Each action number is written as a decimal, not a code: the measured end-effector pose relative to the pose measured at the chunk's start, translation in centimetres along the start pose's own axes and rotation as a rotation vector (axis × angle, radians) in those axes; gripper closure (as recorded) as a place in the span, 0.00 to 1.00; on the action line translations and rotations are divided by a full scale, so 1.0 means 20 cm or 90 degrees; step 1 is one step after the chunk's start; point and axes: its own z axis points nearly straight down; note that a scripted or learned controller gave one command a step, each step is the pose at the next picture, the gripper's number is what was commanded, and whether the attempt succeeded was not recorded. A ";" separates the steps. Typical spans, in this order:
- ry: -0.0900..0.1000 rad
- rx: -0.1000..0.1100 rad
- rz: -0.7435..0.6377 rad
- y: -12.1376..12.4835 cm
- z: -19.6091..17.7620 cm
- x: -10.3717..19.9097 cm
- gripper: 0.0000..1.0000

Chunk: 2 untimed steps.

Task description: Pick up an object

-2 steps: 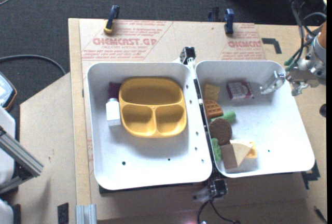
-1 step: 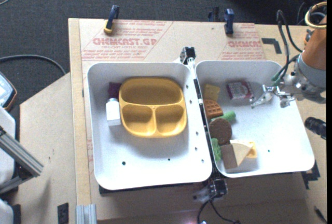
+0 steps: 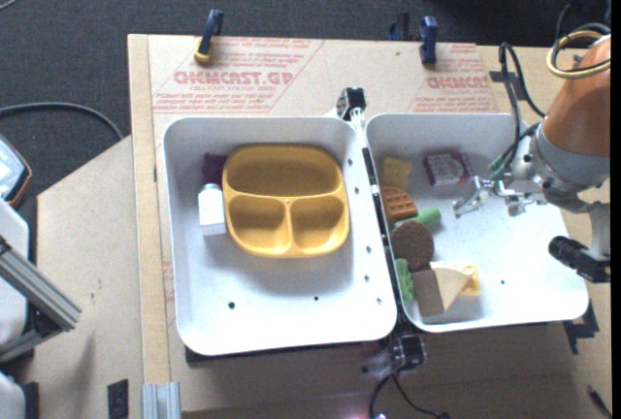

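The right bin [image 3: 529, 306] holds several toy foods: a pink-and-white box [image 3: 446, 167], a yellow piece [image 3: 394, 172], a waffle [image 3: 398, 205], a green piece [image 3: 427, 216], a round brown cookie [image 3: 413, 243] and a pale cheese wedge [image 3: 453, 279] on a brown block [image 3: 428, 294]. My gripper [image 3: 470, 196] reaches in from the right, low over the bin's bare middle. It sits just below and right of the pink box and to the right of the green piece. Its fingers look open, with nothing between them.
The left bin [image 3: 184, 242] carries a yellow divided tray [image 3: 286, 199], with a white bottle [image 3: 212, 209] and a dark purple item [image 3: 213, 165] on its left. A wall [image 3: 374, 213] separates the bins. Clamps [image 3: 428, 39] stand at the board's back edge.
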 end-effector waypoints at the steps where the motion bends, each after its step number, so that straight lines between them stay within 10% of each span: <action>1: 0.000 0.000 0.000 0.02 0.28 0.01 0.00; 2: 0.000 -0.001 0.001 0.02 0.32 0.01 0.00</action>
